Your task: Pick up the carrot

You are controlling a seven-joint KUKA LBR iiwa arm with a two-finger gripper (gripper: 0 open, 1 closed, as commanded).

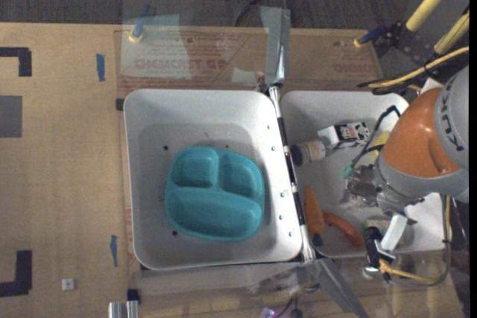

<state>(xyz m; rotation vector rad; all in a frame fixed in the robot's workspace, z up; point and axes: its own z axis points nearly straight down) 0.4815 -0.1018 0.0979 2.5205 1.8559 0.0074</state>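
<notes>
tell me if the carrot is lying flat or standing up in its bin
Lying flat. The carrot rests lengthwise on the floor of the right bin, close along its left wall, beside a red object.

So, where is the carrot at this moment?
The carrot lies in the right bin, along its left wall near the front corner, beside a red item.

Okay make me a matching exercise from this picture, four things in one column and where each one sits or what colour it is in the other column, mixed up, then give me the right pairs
Things:
1. divided plate
2. carrot
3. small bottle
4. gripper

Descriptions:
A. lies on its side in the right bin, near the divider, toward the far end
B. teal, in the left bin
C. hangs over the right bin's near right corner
D. orange, along the right bin's left wall, near end

Pairs: 1-B, 2-D, 3-A, 4-C
</notes>
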